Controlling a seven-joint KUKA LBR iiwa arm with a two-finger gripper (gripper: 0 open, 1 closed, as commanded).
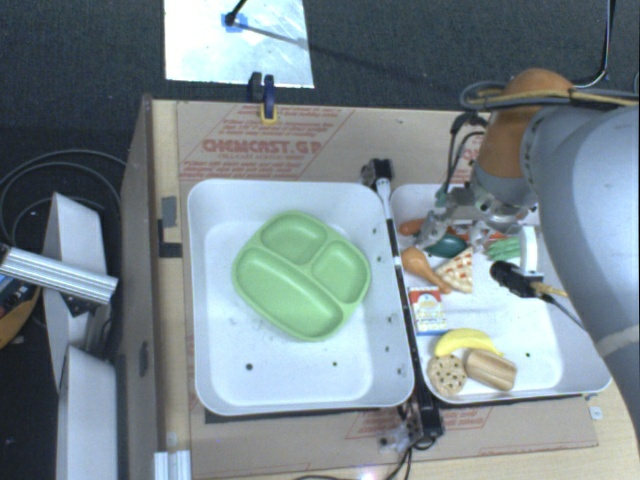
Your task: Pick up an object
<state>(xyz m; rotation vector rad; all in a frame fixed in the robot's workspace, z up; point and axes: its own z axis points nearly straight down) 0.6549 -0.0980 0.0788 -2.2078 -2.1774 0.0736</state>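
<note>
My gripper (452, 230) hangs low over the back of the right bin (545, 328), among toy foods. Right under it lies a teal piece (448, 247), partly hidden by the gripper. Beside it are an orange drumstick (420, 266), a pizza slice (459, 272) and a small orange piece (410, 227). A green piece (505, 246) pokes out to the gripper's right. Nearer the front lie a white and red carton (428, 308), a banana (468, 341), a cookie (449, 373) and a bread roll (490, 369). I see nothing lifted.
The left bin (205, 308) holds a green divided plate (300, 273). A black divider rail (395, 268) runs between the bins. The grey arm (585, 218) covers the right bin's back right corner.
</note>
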